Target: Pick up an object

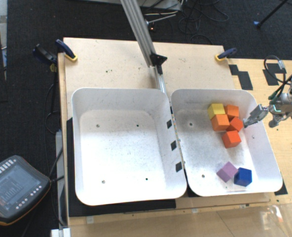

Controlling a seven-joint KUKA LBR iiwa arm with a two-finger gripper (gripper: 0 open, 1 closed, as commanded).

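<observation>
Nearest to where I stood, a grey handheld control pendant (13,189) lay off the bench's left corner, on the dark floor. Just past the front lip of the bench sat the two white bins, side by side: the left bin (82,107) and the right bin (269,152), their inner walls touching along the middle.

In the right bin's front corner a blue cube (243,177) rested just beside a purple cube (227,172), the two touching or nearly so. Farther back, apart from that pair, an orange cube (231,138) lay on its own edge of a small huddle. Behind it came another orange cube (220,122), a smaller reddish-orange block (236,124) to its right, a third orange piece (233,112) at the back, and a yellow cube (216,110) on the far left of the cluster, all pressed close together.

The gripper (257,115) reached in over the right rim at the level of that huddle, its tip just beside the reddish-orange block. Nothing was visibly between its fingers, and I could not tell whether they were parted or closed.

Beyond the bins a slanted aluminium post (138,26) rose from the board, with yellow-tipped clamps (67,51) at the far corners.
</observation>
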